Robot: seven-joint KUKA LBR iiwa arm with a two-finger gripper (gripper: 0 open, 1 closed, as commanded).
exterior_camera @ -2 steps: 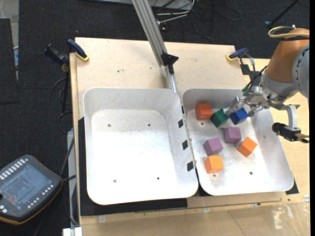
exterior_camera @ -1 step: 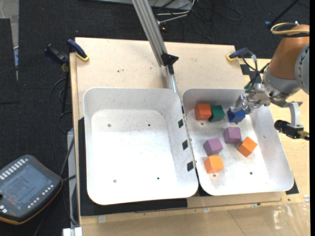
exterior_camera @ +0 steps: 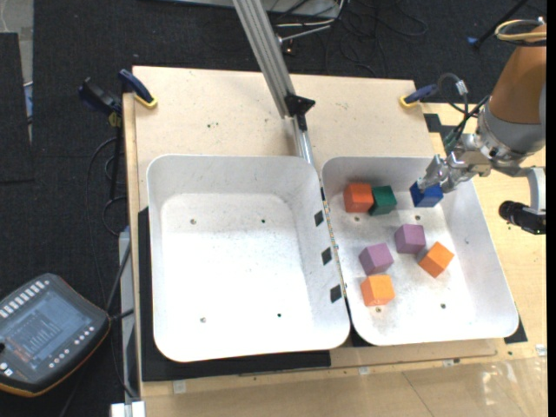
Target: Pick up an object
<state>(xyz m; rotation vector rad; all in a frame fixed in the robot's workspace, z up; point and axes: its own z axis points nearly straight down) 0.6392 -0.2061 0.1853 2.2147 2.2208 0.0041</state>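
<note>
Left bin (exterior_camera: 234,259): bare white floor, wide open room. Right bin (exterior_camera: 482,307): blocks crowded at far-left half, free floor along near and right rim. Arm (exterior_camera: 521,94) in from right, partly cut off by frame edge. Gripper (exterior_camera: 432,185) over right bin's far side, pinching blue block (exterior_camera: 426,196); block looks cubic, no clear long axis, top hidden by fingers. Orange-red block (exterior_camera: 357,197) touching green block (exterior_camera: 383,201); two purple blocks (exterior_camera: 410,238) (exterior_camera: 376,258), two orange blocks (exterior_camera: 436,259) (exterior_camera: 377,290) nearer.

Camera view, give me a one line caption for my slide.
KUKA arm's gripper over a blue block in the right bin, beside orange, green and purple blocks.
</note>
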